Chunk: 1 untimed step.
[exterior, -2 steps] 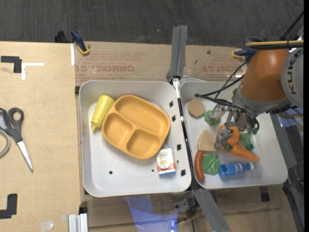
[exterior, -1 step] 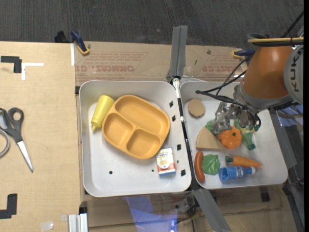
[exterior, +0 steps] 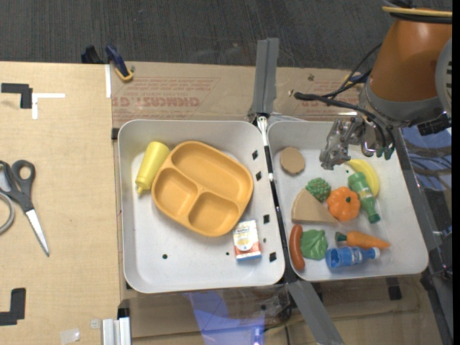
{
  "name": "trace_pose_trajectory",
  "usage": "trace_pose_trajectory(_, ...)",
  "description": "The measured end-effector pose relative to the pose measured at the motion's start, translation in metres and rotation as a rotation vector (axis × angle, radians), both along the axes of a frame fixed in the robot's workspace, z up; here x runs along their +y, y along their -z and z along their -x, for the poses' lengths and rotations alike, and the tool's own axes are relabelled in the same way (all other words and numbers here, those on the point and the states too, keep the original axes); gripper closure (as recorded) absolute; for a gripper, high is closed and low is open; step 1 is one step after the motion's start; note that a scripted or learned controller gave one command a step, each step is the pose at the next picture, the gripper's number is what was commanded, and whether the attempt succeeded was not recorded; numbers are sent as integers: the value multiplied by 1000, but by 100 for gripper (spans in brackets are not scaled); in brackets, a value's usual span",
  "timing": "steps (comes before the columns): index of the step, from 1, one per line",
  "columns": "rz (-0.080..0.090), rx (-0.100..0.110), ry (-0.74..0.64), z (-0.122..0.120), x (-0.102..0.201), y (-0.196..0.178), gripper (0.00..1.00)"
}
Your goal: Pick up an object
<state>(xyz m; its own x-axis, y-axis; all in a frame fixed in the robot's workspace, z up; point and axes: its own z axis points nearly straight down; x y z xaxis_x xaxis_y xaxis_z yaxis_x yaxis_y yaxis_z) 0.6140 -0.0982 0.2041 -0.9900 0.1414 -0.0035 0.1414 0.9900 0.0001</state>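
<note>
My gripper point(exterior: 333, 157) hangs over the back of the right bin point(exterior: 410, 214), its metal fingers pointing down with nothing visible between them. Just left of it lies a round brown cookie point(exterior: 292, 161). Right of it rests a yellow banana point(exterior: 364, 174) beside a green bottle point(exterior: 367, 198). Below sit a green broccoli point(exterior: 318, 189), an orange pumpkin point(exterior: 343, 203), a tan cheese wedge point(exterior: 311, 210), a carrot point(exterior: 364, 240), a blue bottle point(exterior: 351, 257), a green leaf point(exterior: 313, 243) and a red sausage point(exterior: 297, 246).
The left bin point(exterior: 144, 264) holds an orange divided plate point(exterior: 199, 187), a yellow bottle point(exterior: 150, 165) and a small juice carton point(exterior: 247, 240). Scissors point(exterior: 26, 200) lie on the bench at far left. A metal divider point(exterior: 264, 77) runs between the bins.
</note>
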Motion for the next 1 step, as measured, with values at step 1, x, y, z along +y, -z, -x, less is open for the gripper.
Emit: trace_pose_trajectory(1,0,2,0,0,0,1,0)
